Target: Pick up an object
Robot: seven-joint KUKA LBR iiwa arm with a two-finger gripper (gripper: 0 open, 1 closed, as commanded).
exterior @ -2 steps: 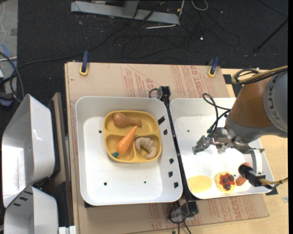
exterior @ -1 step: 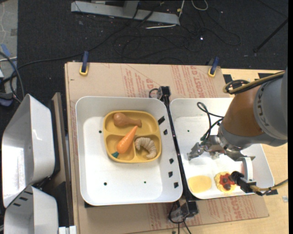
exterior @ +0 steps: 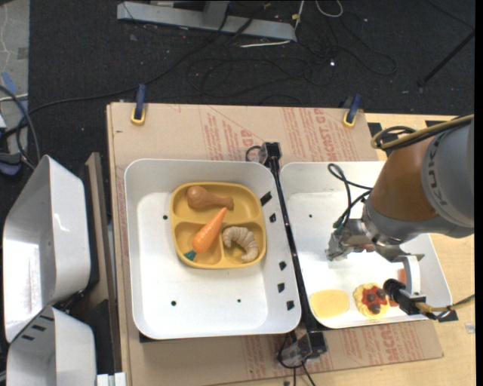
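My gripper (exterior: 341,249) hung over the right bin (exterior: 317,181), finger state indeterminate; yellow disc (exterior: 330,303) lay near.

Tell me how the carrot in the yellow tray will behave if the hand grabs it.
The carrot looks like moulded plastic, so probably stiff and light. Its taper may let it slip from a pinch. It leans across a tray divider, so a push could rock or roll it.

The floor (exterior: 75,53) is dark carpet. Black cables (exterior: 226,68) and a grey metal bar (exterior: 204,19) lie at 12 o'clock. A brown cardboard sheet (exterior: 302,128) covers the table, held by two yellow clamps (exterior: 138,113).
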